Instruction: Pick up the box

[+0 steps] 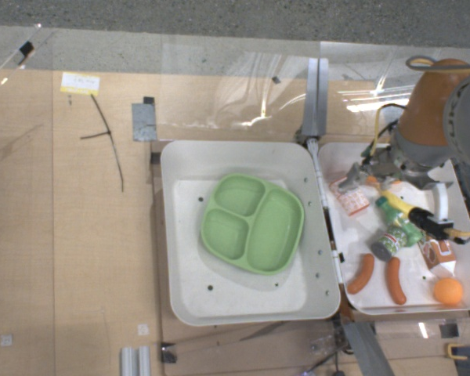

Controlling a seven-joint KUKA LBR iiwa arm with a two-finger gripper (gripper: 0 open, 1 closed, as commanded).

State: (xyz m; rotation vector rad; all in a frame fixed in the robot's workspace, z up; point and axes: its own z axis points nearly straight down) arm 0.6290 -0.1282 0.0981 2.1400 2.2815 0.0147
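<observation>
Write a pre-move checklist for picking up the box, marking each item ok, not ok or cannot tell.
1. Box in view in the right bin: ok.
2. Box top unobstructed: not ok, the gripper overlaps its upper edge.
3. Gripper near box: ok.
4. Box between fingers: cannot tell.
5. Sausages apart from box: ok.
6. Green bottle apart from box: ok, though close.

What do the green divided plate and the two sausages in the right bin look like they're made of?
Green plate: looks like moulded plastic or silicone, matte, one even colour, with soft rounded ridges between its three compartments. Sausages: probably plastic play food, since the orange-red skin is smooth, uniform and slightly glossy. Right bin: white plastic by the look.
</observation>
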